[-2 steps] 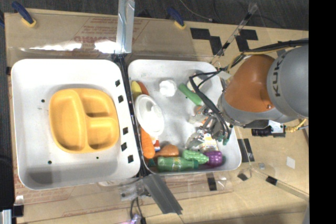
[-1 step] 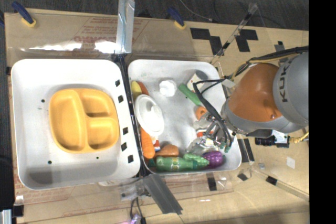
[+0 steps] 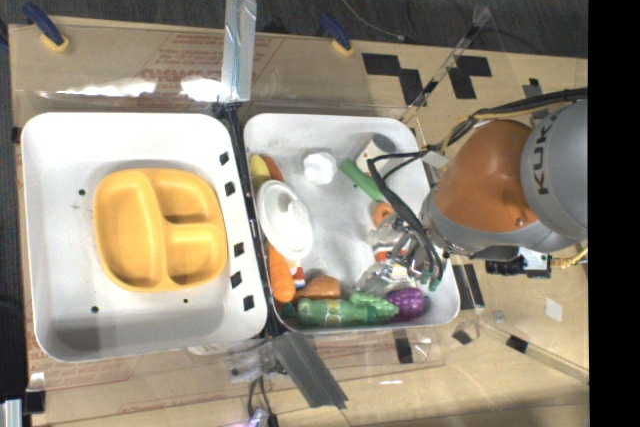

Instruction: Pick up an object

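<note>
The purple grape bunch (image 3: 405,299) is lying in the right bin's (image 3: 330,130) near right corner, just below the jaws, which are hanging over the clutter with the gripper (image 3: 400,260) angled down; whether they are apart or together cannot be told. The green cucumber (image 3: 345,312) is stretching away to its left along the near wall, touching it. An orange carrot (image 3: 281,280) and white bowl (image 3: 285,215) are sitting further left, crowding any approach.

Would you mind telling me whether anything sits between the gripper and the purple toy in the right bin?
Nothing visible does. The gripper hangs just above-left of the purple toy, which lies against the right bin's lower wall beside a green toy.
</note>
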Motion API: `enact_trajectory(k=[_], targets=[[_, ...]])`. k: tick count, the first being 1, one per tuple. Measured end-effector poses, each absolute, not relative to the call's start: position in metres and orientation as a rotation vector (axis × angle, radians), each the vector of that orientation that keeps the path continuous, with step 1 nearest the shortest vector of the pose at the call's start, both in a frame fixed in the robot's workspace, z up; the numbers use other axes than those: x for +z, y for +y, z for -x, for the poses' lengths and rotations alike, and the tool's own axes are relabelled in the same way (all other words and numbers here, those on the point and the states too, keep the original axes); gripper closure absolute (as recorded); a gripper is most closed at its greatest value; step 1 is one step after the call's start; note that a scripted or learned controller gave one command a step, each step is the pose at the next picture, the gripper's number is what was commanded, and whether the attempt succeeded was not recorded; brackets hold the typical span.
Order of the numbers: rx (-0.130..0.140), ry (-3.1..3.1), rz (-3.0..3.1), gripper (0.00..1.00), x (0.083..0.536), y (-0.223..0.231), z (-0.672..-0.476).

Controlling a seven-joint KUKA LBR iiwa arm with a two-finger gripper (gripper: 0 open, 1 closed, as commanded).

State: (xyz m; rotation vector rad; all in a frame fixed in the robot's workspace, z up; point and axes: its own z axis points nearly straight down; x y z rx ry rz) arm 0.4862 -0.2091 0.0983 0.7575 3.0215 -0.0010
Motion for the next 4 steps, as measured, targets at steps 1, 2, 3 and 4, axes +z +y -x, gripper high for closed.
enact_trajectory(k=[1, 2, 3, 4], targets=[[-0.002, 3.026, -0.720, 0.00, 0.099, -0.189, -0.487], [-0.005, 3.056, -0.599, 0.00, 0.099, -0.206, -0.485], [-0.003, 3.063, -0.575, 0.00, 0.097, -0.174, -0.485], [-0.002, 3.035, -0.746, 0.00, 0.096, -0.158, -0.483]])
